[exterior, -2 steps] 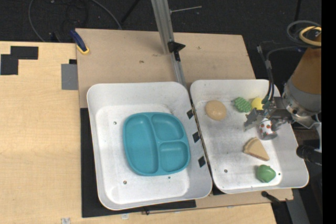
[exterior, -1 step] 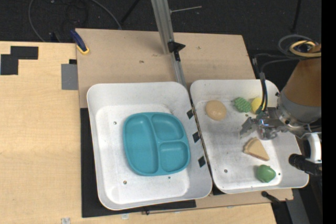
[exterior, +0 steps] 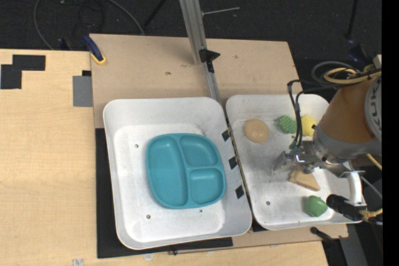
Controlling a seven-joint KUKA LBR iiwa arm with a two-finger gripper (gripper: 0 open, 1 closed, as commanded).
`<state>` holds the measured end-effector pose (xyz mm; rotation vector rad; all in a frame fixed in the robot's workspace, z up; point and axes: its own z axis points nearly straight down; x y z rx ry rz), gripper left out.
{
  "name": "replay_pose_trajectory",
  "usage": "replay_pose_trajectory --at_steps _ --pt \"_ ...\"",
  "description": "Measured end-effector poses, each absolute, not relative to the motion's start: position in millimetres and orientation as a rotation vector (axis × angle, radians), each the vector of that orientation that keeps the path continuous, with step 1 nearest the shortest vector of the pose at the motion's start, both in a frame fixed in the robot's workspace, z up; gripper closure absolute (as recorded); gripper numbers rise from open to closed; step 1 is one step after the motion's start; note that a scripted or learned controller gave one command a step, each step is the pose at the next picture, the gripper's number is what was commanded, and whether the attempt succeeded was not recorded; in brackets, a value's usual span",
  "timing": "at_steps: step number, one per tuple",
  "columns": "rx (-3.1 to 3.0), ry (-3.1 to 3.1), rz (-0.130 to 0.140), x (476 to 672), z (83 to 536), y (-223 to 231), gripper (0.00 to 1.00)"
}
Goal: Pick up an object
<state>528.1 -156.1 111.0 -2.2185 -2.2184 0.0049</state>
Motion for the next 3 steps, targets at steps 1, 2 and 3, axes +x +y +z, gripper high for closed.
replay_pose_trajectory --at_steps 1,2,3 --pt "-2.228 -2.215 0.003 529.0 125.2 -158.9 1.00" --pt "-2.221 -2.223 -0.001 529.9 167.3 -157.4 1.00" --pt "-2.222 -2.224 -0.002 524.8 228.4 -159.2 1.00"
